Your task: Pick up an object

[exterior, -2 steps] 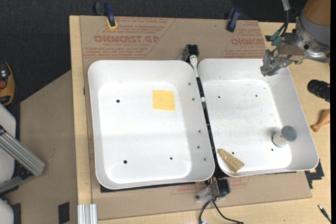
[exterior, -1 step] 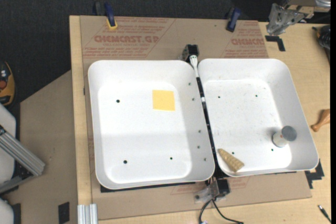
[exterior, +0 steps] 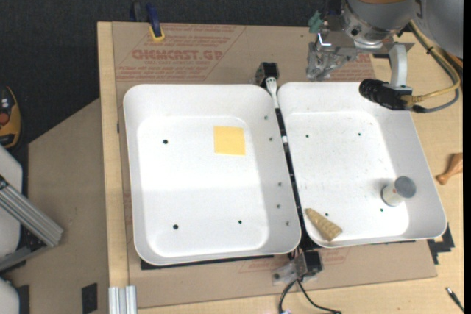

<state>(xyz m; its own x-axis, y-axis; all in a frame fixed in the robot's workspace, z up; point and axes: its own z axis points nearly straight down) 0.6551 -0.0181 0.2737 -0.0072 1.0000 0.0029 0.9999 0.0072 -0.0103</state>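
Note:
A flat yellow square [exterior: 229, 140] lies in the left bin [exterior: 147, 180], toward its back right. In the right bin [exterior: 412, 143], a small grey cylinder [exterior: 398, 190] stands near the right wall, and a tan ridged wedge [exterior: 323, 224] lies at the front left corner. My gripper [exterior: 322, 67] hangs above the back left rim of the right bin, just behind it, with nothing visibly between its fingers. It is well away from all three objects. The fingers look close together.
A black clip [exterior: 267, 73] sits at the back where the two bins meet, just left of the gripper. A black cable fitting [exterior: 383, 93] overhangs the right bin's back edge. A blue-and-yellow clamp [exterior: 154, 21] holds the board's back left.

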